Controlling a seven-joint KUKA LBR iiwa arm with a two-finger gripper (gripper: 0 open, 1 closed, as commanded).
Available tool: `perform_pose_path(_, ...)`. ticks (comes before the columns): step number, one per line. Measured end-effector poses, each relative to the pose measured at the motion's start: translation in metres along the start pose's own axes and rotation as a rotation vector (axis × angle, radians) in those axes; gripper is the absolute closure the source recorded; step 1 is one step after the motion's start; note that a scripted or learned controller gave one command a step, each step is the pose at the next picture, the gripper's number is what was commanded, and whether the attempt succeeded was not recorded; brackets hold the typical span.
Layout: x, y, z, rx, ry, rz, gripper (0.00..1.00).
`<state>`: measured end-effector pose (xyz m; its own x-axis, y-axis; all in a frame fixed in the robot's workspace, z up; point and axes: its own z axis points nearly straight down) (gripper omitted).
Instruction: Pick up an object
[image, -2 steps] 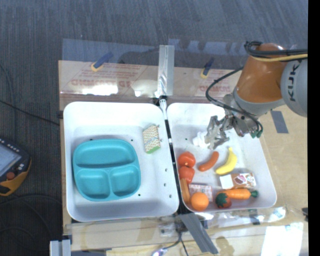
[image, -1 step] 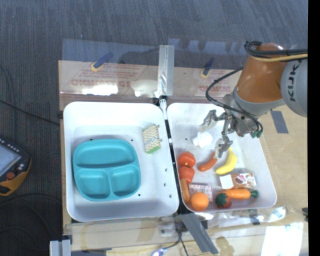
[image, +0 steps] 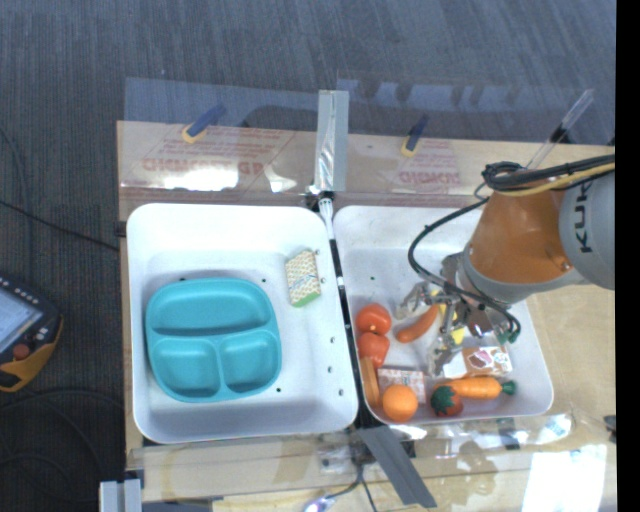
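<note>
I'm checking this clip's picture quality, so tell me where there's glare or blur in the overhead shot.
In the camera view, glare washes out the clear sheet behind the left bin; the bins' white walls look bright but keep detail; the small items under the gripper are soft and hard to tell apart; the teal tray is sharp.

Two shallow white bins, a left bin and a right bin, are borne side by side on the bench.

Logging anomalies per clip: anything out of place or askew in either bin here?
Nothing spilled or damaged. One oddity: a small sponge lies alone beside the teal tray in the left bin, while the toy foods crowd the right bin under the gripper.
</note>
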<state>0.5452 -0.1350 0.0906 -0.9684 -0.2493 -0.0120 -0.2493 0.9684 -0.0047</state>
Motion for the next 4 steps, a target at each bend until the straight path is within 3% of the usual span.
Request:
perform_pose_path(1,-0.023,0.034,0.000,0.004,-0.003,-0.049,0.00)
perform_pose_path(2,-0.025,0.034,-0.011,0.008,-0.006,-0.049,1.00)
perform_pose_path(3,-0.032,0.033,-0.001,0.001,0.004,0.377,1.00)
perform_pose_path(4,-0.060,0.065,-0.141,0.001,0.009,0.578,1.00)
